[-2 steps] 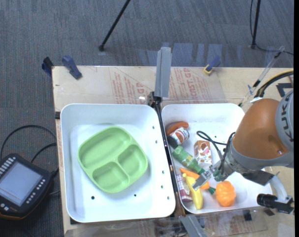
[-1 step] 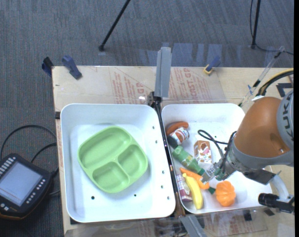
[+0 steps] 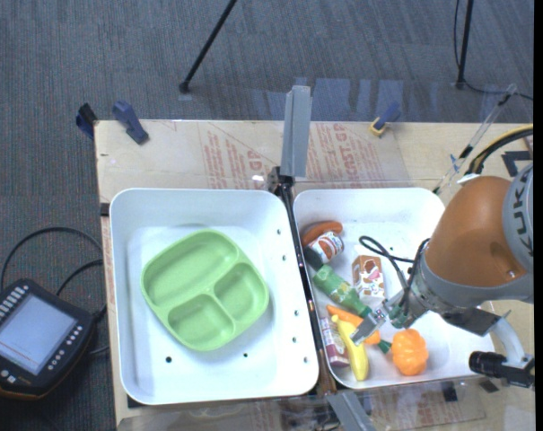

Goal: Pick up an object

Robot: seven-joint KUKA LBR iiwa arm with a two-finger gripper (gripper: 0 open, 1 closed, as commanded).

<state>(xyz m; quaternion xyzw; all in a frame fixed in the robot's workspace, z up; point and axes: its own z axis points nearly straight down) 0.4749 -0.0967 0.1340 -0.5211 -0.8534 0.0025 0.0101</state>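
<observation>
Camera view: pincer [image 3: 379, 320] low in the right bin [image 3: 433, 206], among the toy food; cannot tell its state, tips blurred against clutter. Toy carrot [image 3: 345, 315] lies right at the tips, yellow banana [image 3: 354, 350] just below it. Orange pumpkin-like toy [image 3: 409, 351] just beside, toward the bin's near edge. Green bottle [image 3: 336, 288] up-left, small carton [image 3: 369, 277] above, sausage-like toy [image 3: 321, 233] further up. Left bin [image 3: 127, 241] holds a green divided plate [image 3: 205, 288]. Both bins sit on the surface [image 3: 190, 155].
</observation>
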